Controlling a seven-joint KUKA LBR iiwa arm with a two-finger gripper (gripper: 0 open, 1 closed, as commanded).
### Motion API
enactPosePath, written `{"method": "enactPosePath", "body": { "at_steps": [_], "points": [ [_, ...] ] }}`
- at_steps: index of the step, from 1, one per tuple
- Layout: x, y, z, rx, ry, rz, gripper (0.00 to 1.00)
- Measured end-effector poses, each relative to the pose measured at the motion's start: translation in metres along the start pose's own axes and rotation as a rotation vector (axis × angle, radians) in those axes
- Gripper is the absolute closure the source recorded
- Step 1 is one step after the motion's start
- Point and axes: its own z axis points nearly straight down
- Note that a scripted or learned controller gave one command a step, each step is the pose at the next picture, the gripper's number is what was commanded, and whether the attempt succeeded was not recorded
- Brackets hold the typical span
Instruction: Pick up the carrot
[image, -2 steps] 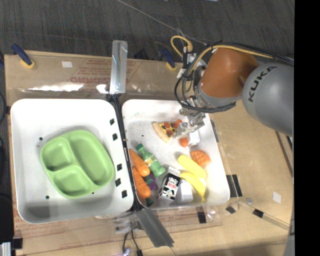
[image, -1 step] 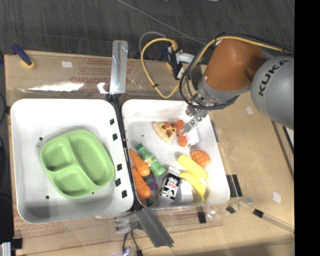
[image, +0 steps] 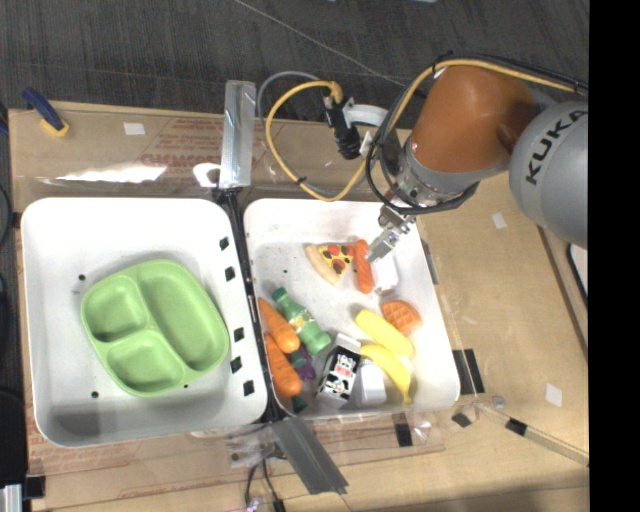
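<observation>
Counter (image: 500, 330): tan, cardboard-like surface, scattered white tape patches. Dark ribbed flooring (image: 150, 45) beyond its far edge. Blue-and-yellow object (image: 45, 112) at the far left corner. Clear plastic sheet (image: 120, 160) glares along the far edge. Metal bracket (image: 237, 135) stands mid far edge.

Grey arm (image: 556, 165) with KUKA lettering, glossy orange band (image: 465, 118), yellow and black cables (image: 300, 100) looping off the wrist.

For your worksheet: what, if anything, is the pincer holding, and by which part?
Nothing shows between its fingers. The pincer sits by the sausage and pizza slice, apart from the carrot.
</observation>
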Motion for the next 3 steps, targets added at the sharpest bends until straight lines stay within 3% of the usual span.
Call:
{"method": "enactPosePath", "body": {
  "at_steps": [1,2,3],
  "points": [
    [-0.023,-0.021,0.032,-0.003,-0.006,-0.14,1.0],
    [-0.006,-0.007,-0.018,0.0,0.004,-0.138,1.0],
    [0.012,0.012,0.05,0.0,-0.002,-0.086,1.0]
  ]
}}
